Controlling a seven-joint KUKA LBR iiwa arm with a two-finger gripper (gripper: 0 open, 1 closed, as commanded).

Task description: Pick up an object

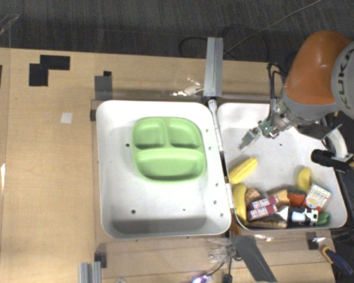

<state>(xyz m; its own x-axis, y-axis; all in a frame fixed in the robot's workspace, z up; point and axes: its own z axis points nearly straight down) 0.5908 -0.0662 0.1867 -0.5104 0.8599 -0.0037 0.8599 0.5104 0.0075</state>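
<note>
The arm (pixel 318 69) reaches in over the far right corner of the table (pixel 41 175), its orange band above the right bin (pixel 283 152). The gripper (pixel 255 135) hangs over the far half of that bin, pointing toward the divider between the two bins. Its fingers look slightly spread, with bare white bin floor between them and nothing pinched.

The things to pick lie along the near edge of the right bin. A yellow corn-like piece (pixel 243 170) sits nearest the gripper, close to the bin's left wall and apart from the gripper tips. Just beyond it toward the near left corner lies a yellow banana-shaped toy (pixel 239 200), running along the left wall. Beside that is a brown lump (pixel 253 194) touching a small red-and-white packet (pixel 264 204). A dark brown stick-like piece (pixel 270 221) lies against the near rim. A small yellow piece (pixel 304 178) rests farther right, near a pale box with coloured print (pixel 318 196). Between them is a red item (pixel 297 198), and at the near right corner a dark bottle-like thing (pixel 302 217) with something green (pixel 324 218) beside it.

The left bin (pixel 115 205) holds a green divided tray (pixel 167 148), lying flat toward its far side, with three compartments.
</note>
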